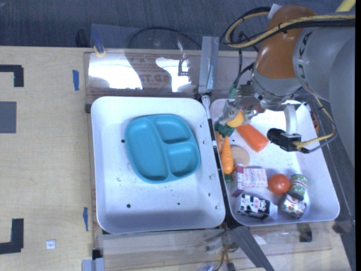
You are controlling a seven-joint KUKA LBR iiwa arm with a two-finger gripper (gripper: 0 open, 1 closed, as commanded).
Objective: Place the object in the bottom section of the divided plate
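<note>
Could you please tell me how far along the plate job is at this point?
Nothing looks placed yet: the blue plate in the left bin has nothing in any section. The tool is down in the right bin at a yellow piece, beside the carrot; I cannot tell whether it has a grip. Lifting, carrying and placing in the bottom section remain.

The robot arm [327,49] is big, round and grey, with a shiny orange band [280,38] at its 9 o'clock side and yellow and black cables [254,24] looping over it.
</note>
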